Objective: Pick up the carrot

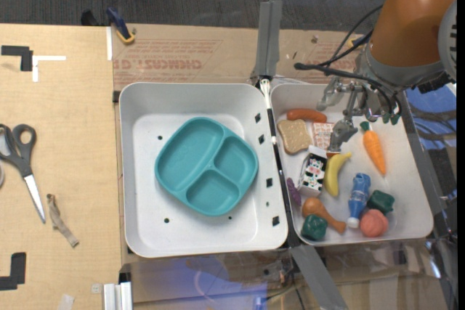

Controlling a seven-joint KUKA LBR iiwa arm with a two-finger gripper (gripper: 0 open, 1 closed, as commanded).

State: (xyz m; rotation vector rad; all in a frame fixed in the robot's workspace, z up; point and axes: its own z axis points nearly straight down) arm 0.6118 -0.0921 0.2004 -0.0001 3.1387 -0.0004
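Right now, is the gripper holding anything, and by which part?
Nothing is held. The gripper hangs over the right bin, and the carrot lies loose just beside it.

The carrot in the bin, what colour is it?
Orange, with a small green top. The carrot shows in the camera view, in the right-hand bin.

One fixed camera high above the bench [58,156], slanting down on both bins [131,178].

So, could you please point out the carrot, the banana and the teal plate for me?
carrot [374,150], camera view, middle of its orange body.
banana [334,173], camera view, middle of its yellow curve.
teal plate [174,156], camera view, bare floor of its largest compartment.
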